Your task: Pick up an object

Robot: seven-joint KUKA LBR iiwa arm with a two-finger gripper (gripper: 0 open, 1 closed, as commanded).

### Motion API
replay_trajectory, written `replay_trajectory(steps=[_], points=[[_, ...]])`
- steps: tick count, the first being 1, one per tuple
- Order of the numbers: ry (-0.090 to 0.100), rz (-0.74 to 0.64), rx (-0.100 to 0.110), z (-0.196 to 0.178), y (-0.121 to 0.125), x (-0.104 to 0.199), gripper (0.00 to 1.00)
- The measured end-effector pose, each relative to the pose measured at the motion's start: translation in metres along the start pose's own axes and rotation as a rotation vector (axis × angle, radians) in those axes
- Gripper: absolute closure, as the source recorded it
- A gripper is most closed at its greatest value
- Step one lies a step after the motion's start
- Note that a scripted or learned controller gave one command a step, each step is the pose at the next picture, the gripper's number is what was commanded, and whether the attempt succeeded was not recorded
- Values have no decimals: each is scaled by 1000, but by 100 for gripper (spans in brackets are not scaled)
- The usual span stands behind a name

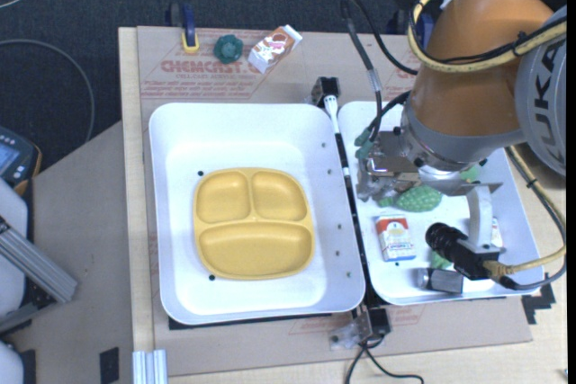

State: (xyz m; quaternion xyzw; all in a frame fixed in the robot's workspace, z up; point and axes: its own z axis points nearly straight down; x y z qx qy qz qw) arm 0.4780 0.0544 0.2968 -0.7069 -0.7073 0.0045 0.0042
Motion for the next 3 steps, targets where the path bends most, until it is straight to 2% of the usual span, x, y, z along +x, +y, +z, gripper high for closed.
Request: replay_trajectory(steps=[1, 2, 3], points=[[2, 0, -28, -120, 1, -18, 100], [-1, 3, 0, 9, 0, -20, 100], [5, -8, -25, -98, 1, 46, 100]])
